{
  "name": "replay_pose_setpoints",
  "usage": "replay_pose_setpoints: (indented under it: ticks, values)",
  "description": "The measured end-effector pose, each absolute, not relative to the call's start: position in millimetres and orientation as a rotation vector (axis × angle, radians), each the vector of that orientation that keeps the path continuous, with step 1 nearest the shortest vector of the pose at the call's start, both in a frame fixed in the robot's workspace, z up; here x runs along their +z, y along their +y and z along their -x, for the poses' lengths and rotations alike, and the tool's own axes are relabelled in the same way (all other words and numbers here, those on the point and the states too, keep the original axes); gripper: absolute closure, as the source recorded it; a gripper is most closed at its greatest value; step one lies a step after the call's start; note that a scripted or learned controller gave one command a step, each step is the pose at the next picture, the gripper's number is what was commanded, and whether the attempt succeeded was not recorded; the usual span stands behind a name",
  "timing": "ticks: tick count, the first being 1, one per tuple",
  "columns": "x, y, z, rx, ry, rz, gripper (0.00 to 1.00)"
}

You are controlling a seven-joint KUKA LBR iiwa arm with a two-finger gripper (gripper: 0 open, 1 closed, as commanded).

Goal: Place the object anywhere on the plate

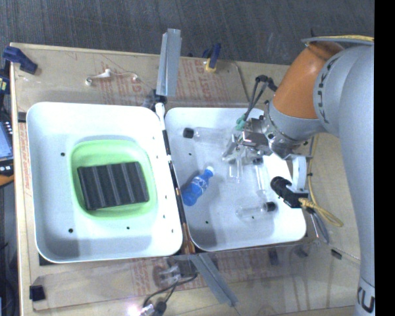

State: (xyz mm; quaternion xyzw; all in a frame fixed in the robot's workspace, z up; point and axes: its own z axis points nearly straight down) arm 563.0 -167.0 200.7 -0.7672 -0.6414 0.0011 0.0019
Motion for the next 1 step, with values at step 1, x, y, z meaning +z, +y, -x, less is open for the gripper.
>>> replay_pose_setpoints:
  ticks: [1]
  values:
    - [200.8, -166.9, -563.0, 0.003, -2.013, 2.407, 0.0]
